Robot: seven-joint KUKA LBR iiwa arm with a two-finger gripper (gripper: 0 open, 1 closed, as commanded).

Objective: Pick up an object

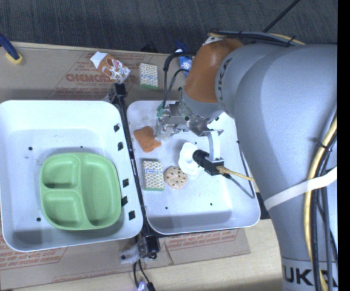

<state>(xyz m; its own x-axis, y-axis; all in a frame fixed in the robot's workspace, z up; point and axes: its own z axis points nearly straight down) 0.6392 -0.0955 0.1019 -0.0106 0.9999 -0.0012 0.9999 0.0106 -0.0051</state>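
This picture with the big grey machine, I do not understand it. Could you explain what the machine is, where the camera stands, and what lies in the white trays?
The grey machine is a robot arm with an orange band, reaching in from the right. One camera looks down from above at a slant. The left bin holds a green divided plate. The right bin holds an orange piece, a small packet, a round cookie and a white object. The gripper hangs over the right bin; nothing is visibly held.

Cardboard-covered bench (pixel 77 77) carries 2 white bins: left bin (pixel 11 162), right bin (pixel 223 211), side by side.
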